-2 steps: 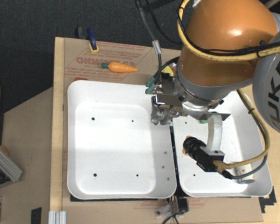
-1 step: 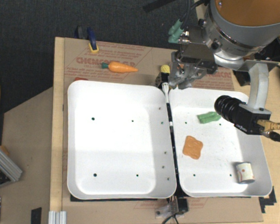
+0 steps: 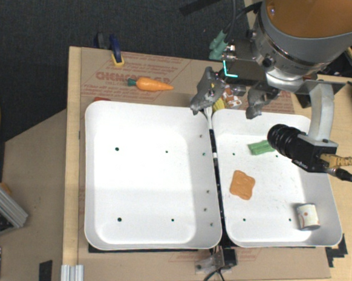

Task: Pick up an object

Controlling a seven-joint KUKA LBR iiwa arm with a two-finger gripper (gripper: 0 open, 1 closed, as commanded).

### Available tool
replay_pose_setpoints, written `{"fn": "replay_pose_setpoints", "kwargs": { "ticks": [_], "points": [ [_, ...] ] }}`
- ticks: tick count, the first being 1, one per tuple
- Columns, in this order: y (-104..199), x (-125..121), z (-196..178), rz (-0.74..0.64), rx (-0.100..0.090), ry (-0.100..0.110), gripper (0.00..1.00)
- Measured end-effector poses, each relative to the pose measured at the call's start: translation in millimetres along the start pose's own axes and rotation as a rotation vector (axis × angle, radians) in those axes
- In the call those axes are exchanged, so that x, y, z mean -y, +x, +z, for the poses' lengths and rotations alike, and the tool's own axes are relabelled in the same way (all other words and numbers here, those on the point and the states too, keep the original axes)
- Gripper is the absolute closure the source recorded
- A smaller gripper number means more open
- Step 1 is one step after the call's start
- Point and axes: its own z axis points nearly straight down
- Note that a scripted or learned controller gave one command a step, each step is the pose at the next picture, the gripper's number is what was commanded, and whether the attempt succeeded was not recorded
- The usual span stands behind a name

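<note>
The fingers (image 3: 227, 103) hang spread wide and empty over the right bin's (image 3: 314, 235) far rim, above a green piece (image 3: 261, 148), an orange waffle-like piece (image 3: 242, 185) and a small white cylinder (image 3: 307, 216); a toy carrot (image 3: 151, 85) lies on cardboard (image 3: 80, 129) with faint red lettering I cannot read.

The grey arm (image 3: 306, 32) reaches in from the right, orange band uppermost, its gripper (image 3: 227, 101) pointing down with fingers (image 3: 202, 99) spread apart

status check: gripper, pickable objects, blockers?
Gripper above the bins' far edge, jaws open, nothing between them. Orange piece, green piece, small cylinder lie in right bin. Nothing blocking.
</note>
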Motion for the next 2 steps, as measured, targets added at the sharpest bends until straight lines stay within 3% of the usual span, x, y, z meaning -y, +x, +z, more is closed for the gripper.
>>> {"fn": "replay_pose_setpoints", "kwargs": {
  "ticks": [1,2],
  "points": [
    [0.6,-0.5,-10.9,-0.001,-0.001,-0.004,1.00],
    [0.6,-0.5,-10.3,0.000,0.000,-0.003,0.00]
  ]
}}
